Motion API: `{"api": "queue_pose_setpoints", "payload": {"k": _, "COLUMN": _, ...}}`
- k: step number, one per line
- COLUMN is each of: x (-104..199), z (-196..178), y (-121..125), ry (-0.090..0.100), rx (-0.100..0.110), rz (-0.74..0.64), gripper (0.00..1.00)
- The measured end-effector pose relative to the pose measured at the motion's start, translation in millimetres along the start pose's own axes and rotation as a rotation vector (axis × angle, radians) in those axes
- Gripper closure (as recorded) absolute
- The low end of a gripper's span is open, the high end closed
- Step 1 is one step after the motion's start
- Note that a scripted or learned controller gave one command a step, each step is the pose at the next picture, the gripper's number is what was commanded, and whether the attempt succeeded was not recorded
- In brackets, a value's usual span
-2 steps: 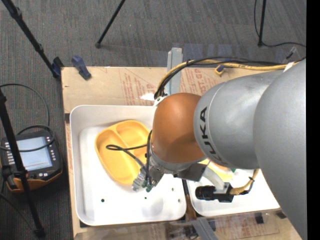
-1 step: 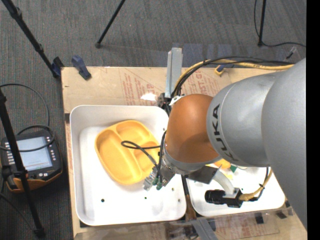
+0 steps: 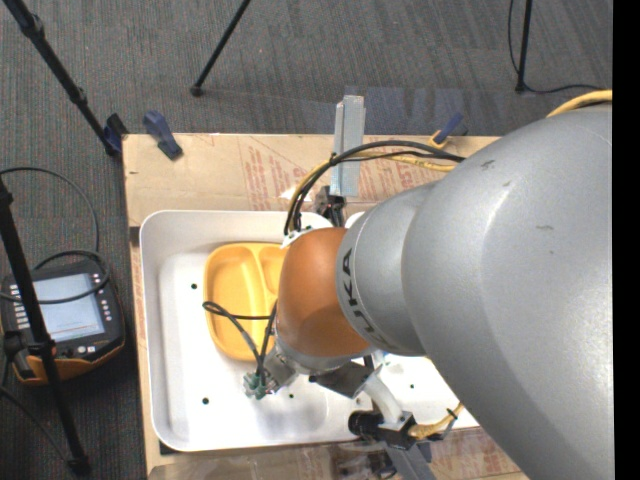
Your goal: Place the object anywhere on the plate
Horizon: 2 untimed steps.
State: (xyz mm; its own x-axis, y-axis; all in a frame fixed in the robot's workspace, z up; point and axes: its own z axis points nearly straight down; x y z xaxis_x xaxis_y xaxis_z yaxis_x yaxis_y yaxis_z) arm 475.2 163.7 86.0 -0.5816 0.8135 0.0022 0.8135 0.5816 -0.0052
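Lying in the left white bin (image 3: 152,348), toward its 12 o'clock half: the yellow plate (image 3: 232,278), the one task thing plainly seen. Shows a raised divider near its top. Appears to run its long axis from 12 to 6 o'clock, though its 3 o'clock side is hidden under the arm. Cannot pick out the object to be placed, so cannot tell its heading, its long axis, or its position relative to the jaws.

Covering the plate's 3 o'clock edge: the orange band (image 3: 318,303) of the grey arm (image 3: 500,268), which reaches in from 3 o'clock and hides much of the bench. Below the band, at 6 o'clock from the plate, a small green-tipped part (image 3: 258,384) hangs over the bin floor, just off the plate's lower rim. Cannot tell whether the jaws are spread, pressed together or pinching anything, hidden as they are beneath the wrist.

Crossing the plate's lower half: a black cable (image 3: 232,314) that loops toward the wrist.

Farther out: the cardboard-faced desk (image 3: 230,173) under the bin, with a blue clamp (image 3: 162,134) at its 11 o'clock corner and a grey upright post (image 3: 349,140) at 12 o'clock. On the carpet at 9 o'clock, well apart from the bin, a handheld control pendant (image 3: 62,318) with a lit screen.
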Motion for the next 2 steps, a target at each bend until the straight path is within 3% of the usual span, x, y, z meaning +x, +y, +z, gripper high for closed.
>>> {"api": "queue_pose_setpoints", "payload": {"k": 1, "x": -56.3, "z": -99.1, "y": -40.1, "ry": -0.001, "rx": -0.001, "rz": -0.262, "gripper": 1.00}}
{"api": "queue_pose_setpoints", "payload": {"k": 2, "x": 14.5, "z": -87.6, "y": 9.4, "ry": -0.001, "rx": 0.000, "rz": -0.409, "gripper": 1.00}}
